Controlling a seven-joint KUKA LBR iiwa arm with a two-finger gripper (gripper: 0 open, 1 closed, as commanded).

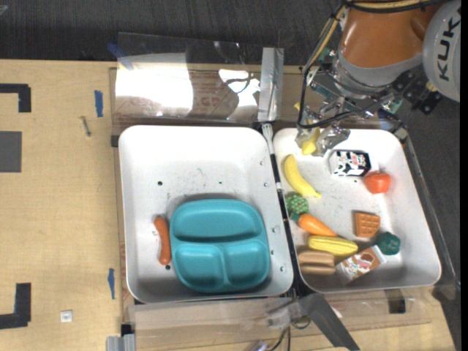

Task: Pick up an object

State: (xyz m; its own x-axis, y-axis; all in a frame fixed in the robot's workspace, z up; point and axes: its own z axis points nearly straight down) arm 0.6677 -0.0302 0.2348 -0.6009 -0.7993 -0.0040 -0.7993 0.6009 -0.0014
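Note:
My gripper (pixel 327 133) hangs over the far left corner of the right bin (pixel 417 218), under the orange wrist band. A small yellow piece (pixel 308 146) lies just below and left of it, touching or nearly so; I cannot tell whether it is held. A black-and-white carton (pixel 351 162) sits just right of the gripper. A banana (pixel 299 176) lies below it. Nearer the front are a tomato (pixel 377 183), a waffle (pixel 365 224), broccoli (pixel 295 205), a carrot (pixel 316 225), corn (pixel 333 246), a hot dog (pixel 315 260), a red-and-white carton (pixel 358 265) and a green item (pixel 388 243).
The left bin (pixel 146 167) holds a teal divided tray (pixel 219 243) and a red sausage (pixel 164 240) beside it. A clear plastic sheet (pixel 190 86) lies behind the bins. Brown board (pixel 51 218) covers the bench to the left.

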